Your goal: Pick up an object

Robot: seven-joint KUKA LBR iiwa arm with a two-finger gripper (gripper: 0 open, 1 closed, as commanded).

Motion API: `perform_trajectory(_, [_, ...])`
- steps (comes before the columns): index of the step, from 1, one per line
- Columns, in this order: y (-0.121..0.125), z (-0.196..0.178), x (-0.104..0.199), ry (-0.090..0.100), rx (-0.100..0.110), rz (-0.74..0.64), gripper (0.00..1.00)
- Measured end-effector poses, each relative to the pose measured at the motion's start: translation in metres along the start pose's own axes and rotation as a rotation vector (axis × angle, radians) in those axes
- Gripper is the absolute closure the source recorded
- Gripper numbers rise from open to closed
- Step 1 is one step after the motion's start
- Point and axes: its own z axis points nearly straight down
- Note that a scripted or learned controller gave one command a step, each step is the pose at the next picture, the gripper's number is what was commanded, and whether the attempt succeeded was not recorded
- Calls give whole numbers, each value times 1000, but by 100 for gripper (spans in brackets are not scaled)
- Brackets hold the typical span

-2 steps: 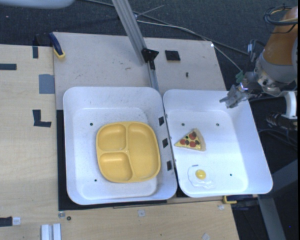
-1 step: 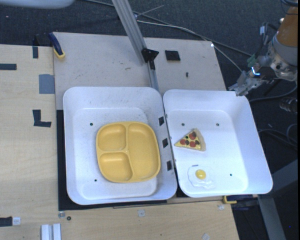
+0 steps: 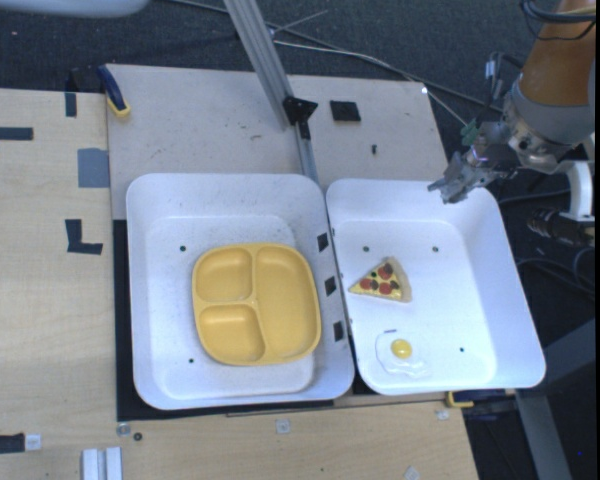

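A pizza slice with red and dark toppings lies in the middle of the right bin. Nearer the front of that bin lies a fried egg, white with a yellow yolk. My gripper hangs over the bin's far right corner, well away from both items, with nothing visible between its fingers. The grey arm with its orange band reaches in from the upper right.
The left bin holds a yellow divided plate with three compartments. A slanted metal post stands behind the bins. Cables run across the dark floor at the back and beside the arm.
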Motion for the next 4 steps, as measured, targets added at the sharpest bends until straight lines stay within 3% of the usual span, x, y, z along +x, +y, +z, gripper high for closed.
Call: perform_trajectory(4, [-88, 57, 208, 0, 4, -1, 100])
